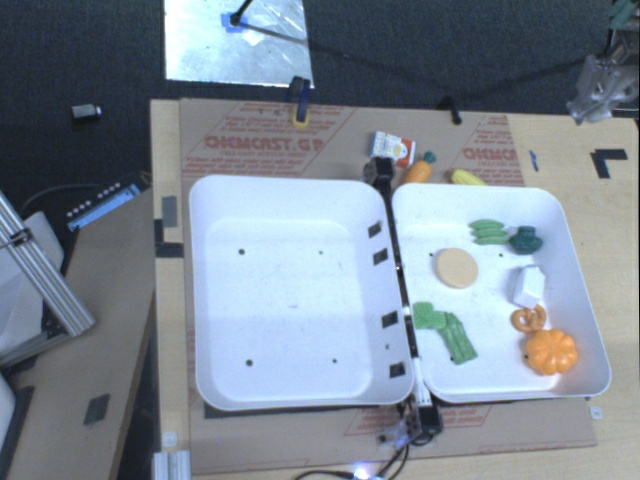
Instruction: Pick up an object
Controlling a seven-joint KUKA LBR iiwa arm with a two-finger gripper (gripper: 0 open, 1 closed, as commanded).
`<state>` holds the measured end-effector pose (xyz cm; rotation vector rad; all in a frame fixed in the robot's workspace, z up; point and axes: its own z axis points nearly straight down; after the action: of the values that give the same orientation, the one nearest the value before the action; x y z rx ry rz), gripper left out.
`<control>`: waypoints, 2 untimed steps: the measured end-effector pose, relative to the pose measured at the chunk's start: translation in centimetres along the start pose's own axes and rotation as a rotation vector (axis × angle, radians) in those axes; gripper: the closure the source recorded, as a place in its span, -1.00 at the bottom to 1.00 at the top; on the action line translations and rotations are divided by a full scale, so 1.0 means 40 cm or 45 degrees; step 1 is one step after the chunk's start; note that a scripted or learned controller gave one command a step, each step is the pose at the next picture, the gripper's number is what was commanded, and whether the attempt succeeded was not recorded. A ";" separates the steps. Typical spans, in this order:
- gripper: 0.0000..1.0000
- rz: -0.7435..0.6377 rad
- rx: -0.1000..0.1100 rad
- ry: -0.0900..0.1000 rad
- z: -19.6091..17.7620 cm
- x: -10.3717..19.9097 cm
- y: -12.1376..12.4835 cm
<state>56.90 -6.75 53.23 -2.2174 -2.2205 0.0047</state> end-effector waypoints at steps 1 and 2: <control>1.00 -0.003 -0.014 -0.002 -0.013 -0.011 0.127; 1.00 -0.002 -0.014 -0.003 -0.010 -0.042 0.252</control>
<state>66.99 -8.42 53.60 -2.2226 -2.2288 -0.0045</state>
